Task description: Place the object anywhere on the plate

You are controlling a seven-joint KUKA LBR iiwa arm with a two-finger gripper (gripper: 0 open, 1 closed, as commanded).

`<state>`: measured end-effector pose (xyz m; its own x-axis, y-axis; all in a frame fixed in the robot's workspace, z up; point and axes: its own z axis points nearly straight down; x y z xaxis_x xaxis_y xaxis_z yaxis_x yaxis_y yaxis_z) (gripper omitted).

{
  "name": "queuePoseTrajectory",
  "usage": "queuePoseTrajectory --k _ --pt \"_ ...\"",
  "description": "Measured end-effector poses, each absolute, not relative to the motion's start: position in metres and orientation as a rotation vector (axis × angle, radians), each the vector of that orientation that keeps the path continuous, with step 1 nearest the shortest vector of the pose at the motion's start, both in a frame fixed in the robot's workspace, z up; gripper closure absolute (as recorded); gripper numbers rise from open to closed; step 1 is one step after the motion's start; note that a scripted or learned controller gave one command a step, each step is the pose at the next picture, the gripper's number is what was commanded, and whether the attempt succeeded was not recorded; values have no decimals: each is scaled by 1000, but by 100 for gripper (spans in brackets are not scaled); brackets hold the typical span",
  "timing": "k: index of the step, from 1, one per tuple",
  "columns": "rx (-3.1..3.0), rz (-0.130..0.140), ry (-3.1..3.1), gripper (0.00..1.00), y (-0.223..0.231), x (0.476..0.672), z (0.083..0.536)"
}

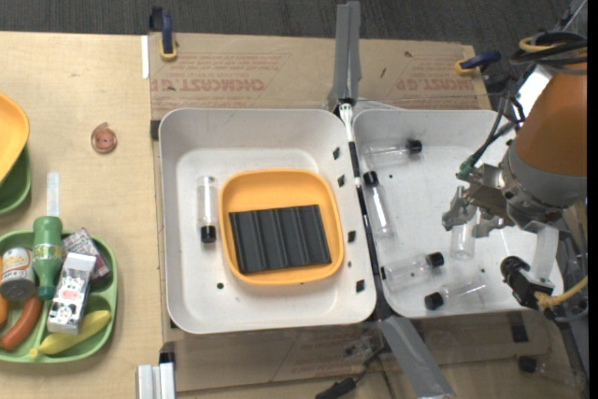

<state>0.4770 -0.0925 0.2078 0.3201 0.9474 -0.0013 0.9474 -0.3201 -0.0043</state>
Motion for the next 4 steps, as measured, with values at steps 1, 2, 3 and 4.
queuePoseTrajectory --k 1,2,3,4 --pt "-2550 6 -1830 0 -93 477 208" --pt "-2577 7 -1795 0 -137 577 230" --pt "-2278 4 -2165 0 -199 612 224" --pt "-2237 3 -2207 0 -209 659 213"
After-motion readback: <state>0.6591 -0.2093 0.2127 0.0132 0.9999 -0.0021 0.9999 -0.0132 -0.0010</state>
